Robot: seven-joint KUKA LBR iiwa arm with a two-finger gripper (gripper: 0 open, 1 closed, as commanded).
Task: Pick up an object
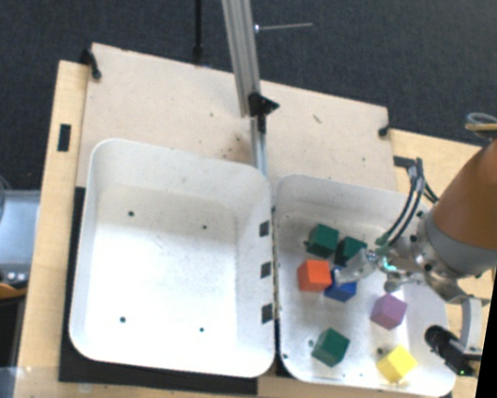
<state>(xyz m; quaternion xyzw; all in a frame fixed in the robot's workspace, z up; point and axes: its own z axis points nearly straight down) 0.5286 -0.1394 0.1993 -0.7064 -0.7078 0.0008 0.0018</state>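
The state of the jaws could not be told: the gripper (pixel 372 263) was small and blurred where it reached down into the right bin (pixel 298 197). It stood just beside a dark green block (pixel 350 250) and a blue block (pixel 341 290), near the middle of that bin; whether it touched either could not be made out. No object was seen held.

The arm (pixel 473 209), grey with an orange band, entered from the right edge and hung over the right bin's far side.

An orange block (pixel 315 275) lay touching the blue block on its left. A green block (pixel 322 239) sat just left of the dark green one. A purple block (pixel 389 311) lay to the right of the blue. A second green block (pixel 331 346) and a yellow block (pixel 396 364) rested near the front wall, apart from each other.

The left bin (pixel 102 167) sat alongside, its wall touching the right bin's.
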